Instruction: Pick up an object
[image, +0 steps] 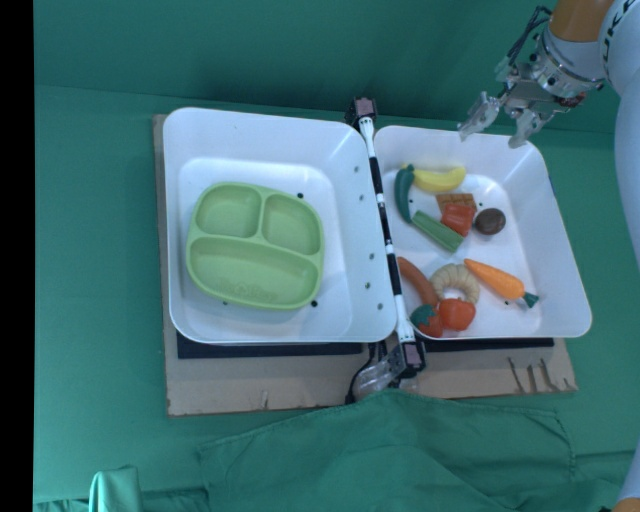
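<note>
Landmark: right bin (560, 255), white, shallow, on cardboard sheet (260, 395) over green bench.
Gripper (497, 118): hung above right bin's far rim, near its far corner; two fingers (478, 117) spread apart, released, nothing between them.
Arm: grey with orange band (580, 14), came in from beyond right bin's far right corner.
Banana (440, 179): yellow, in right bin at far side, closest item to gripper, clear from above.
Green pepper (403, 191): curved, touching banana's left end, next to right bin's left wall.
Green stick (437, 231): lay diagonal mid-bin, just below pepper.
Red-orange block (457, 213): mid-bin, touching green stick.
Brown ball (489, 221): just right of red-orange block.
Carrot (497, 282): toward right bin's near right, well apart from others.
Beige ring (456, 280): near side, between carrot and sausage.
Sausage (416, 280): reddish, angled along right bin's left wall.
Tomato (446, 316): red, near rim, touching ring; exact make-up of this red cluster unclear.
Divider rail (385, 225): black-and-white strip along right bin's left edge, between the bins.
Left bin (340, 150): beside right bin, past rail.
Green plate (256, 243): three compartments, centred in left bin.
Green cloth (400, 450): bunched on bench in front of right bin, off cardboard.
</note>
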